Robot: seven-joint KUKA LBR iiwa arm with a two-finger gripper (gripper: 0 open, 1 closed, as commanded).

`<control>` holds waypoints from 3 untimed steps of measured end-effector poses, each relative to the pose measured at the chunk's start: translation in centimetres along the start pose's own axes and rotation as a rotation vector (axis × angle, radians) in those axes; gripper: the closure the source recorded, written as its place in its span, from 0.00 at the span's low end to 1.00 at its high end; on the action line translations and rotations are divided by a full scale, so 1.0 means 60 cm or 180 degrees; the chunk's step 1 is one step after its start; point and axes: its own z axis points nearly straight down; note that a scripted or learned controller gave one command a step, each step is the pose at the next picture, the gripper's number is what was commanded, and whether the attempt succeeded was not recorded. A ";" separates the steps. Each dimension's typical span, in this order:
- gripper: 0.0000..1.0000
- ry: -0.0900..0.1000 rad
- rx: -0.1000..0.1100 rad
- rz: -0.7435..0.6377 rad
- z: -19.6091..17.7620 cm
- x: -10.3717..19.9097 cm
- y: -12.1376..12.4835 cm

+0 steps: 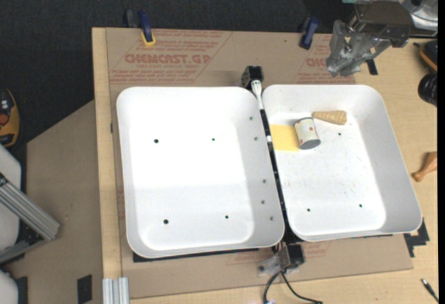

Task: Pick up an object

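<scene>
Right bin [389,177], white and shallow, holds three things bunched near its upper left: flat yellow square [280,137] against the inner wall, small white cylinder [306,133] on its side touching that square, tan cone [329,117] just beyond. Left bin [139,156] alongside. My gripper [342,62] hangs above the surface past the right bin's far rim; fingers' spread, cannot tell.

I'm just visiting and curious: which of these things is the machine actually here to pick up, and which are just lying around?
Part of the job:
gripper
small can
yellow pad
tan cone
right bin

Just lying about:
left bin
blue clamps
cardboard sheet
</scene>
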 end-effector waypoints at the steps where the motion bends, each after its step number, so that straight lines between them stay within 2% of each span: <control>1: 0.00 -0.0001 0.0005 0.0000 0.001 0.000 0.000; 2: 1.00 0.0001 -0.0012 -0.0003 -0.018 0.001 0.001; 3: 0.00 0.0000 -0.0006 -0.0003 -0.017 0.001 0.001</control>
